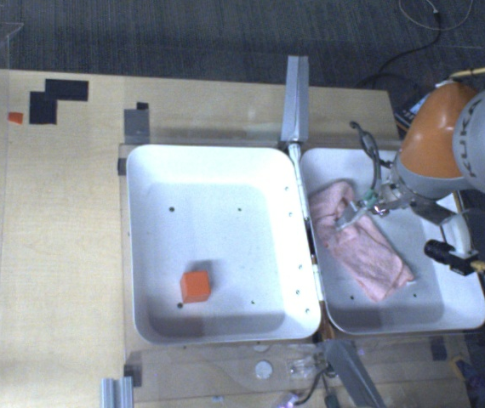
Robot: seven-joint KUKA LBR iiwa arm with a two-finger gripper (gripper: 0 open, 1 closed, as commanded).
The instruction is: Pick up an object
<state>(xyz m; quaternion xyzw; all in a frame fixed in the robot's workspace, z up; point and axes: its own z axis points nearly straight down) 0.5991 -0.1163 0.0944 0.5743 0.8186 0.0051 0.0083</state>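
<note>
A pink cloth lies crumpled in the right bin, stretching from its upper left toward the middle. My gripper is down on the upper part of the cloth, reaching in from the right under the orange-banded wrist. An orange block sits in the lower left part of the left bin, far from the gripper.
A metal divider post stands at the back between the two bins. Black and orange markers lie on the wooden bench at the upper left. Cables trail over the dark floor at the back right.
</note>
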